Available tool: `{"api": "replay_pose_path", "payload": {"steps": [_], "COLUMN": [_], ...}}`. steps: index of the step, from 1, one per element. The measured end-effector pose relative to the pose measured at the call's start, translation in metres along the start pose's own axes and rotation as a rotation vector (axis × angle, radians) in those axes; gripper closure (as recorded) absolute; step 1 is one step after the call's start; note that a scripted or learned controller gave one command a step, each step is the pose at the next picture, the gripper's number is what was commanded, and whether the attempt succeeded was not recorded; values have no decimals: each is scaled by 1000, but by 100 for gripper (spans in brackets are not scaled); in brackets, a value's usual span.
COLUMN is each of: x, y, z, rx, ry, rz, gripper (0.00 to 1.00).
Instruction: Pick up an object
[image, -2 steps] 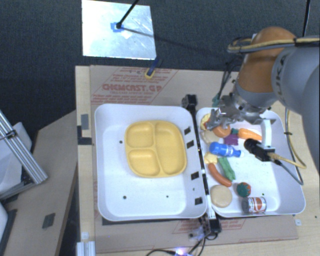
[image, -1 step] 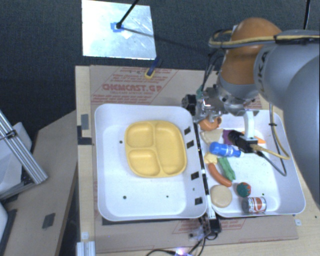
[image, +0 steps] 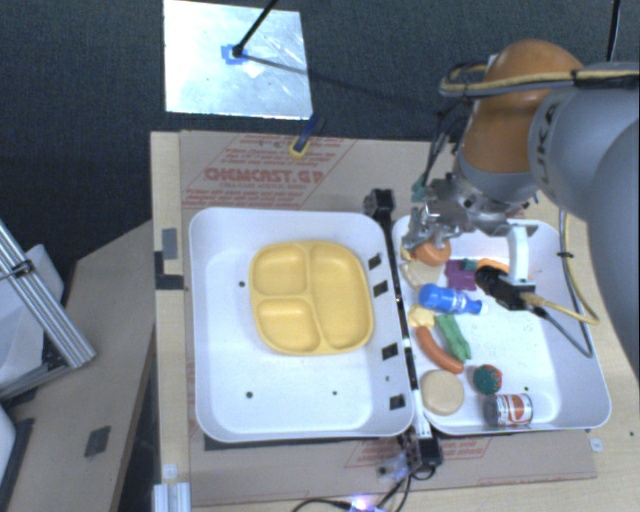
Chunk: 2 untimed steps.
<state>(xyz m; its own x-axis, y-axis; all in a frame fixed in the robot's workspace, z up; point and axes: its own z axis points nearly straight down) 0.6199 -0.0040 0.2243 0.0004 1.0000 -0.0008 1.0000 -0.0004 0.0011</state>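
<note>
Claw (image: 432, 232) sits low at the far-left corner of the right bin (image: 572, 395), directly over an orange object (image: 432, 252) beside the dividing wall; whether it is spread or pressed together cannot be told. Blue bottle (image: 447, 299), green piece (image: 454, 336), sausage (image: 439, 350), round disc (image: 443, 392) and can (image: 512, 409) crowd the bin's left side. The left bin (image: 215, 300) holds a yellow tray (image: 309, 297), margins open around it.

Glossy plastic yellow tray (image: 309, 297), smooth white bins (image: 225, 400), matt cardboard (image: 265, 172) underneath
</note>
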Motion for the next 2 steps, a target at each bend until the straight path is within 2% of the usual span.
{"api": "replay_pose_path", "payload": {"steps": [1,2], "x": [17,21], "y": [8,4], "z": [4,-2], "rx": [-1,-1], "ry": [1,1], "rz": [-6,-5], "gripper": [100,100]}}
